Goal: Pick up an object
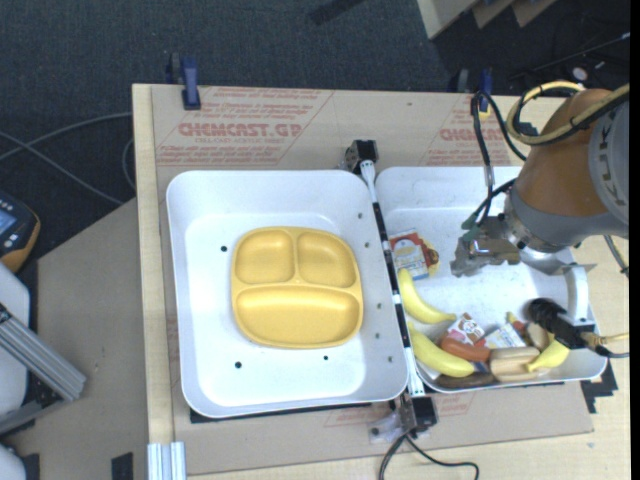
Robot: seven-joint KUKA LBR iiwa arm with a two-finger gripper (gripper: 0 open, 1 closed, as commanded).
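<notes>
Gripper (480, 256): over the right bin (450, 183), about mid-bin, above bare white floor. Nothing seen clamped in it. Open/closed: cannot tell from this angle. Arm (570, 183) comes in from the right, orange band over the bin's far-right part.

Objs in right bin, going outward from gripper:
- small red/white packet (410, 254), left of gripper, near the wall shared w/ the left bin. Apart from gripper.
- upper banana (420, 306), near-left of gripper, curved, lying just beside the shared wall.
- red/white item (465, 330), nearer than gripper, touching the upper banana's right tip. Type unclear.
- lower banana (440, 356), along near-left corner.
- tan bun-like piece (505, 365), against the near wall, right of lower banana.
- small yellow piece (548, 356), near-right corner; partly hidden, can't ID.
These cluster along the near wall; far half of the bin has only the packet.

Left bin (200, 228): yellow divided plate (296, 288), three compartments, flat, roughly centred, well apart from gripper.

Both bins sit side by side on a brown board (250, 128) w/ red print; blue clamp (188, 83) at its far-left edge.
</notes>
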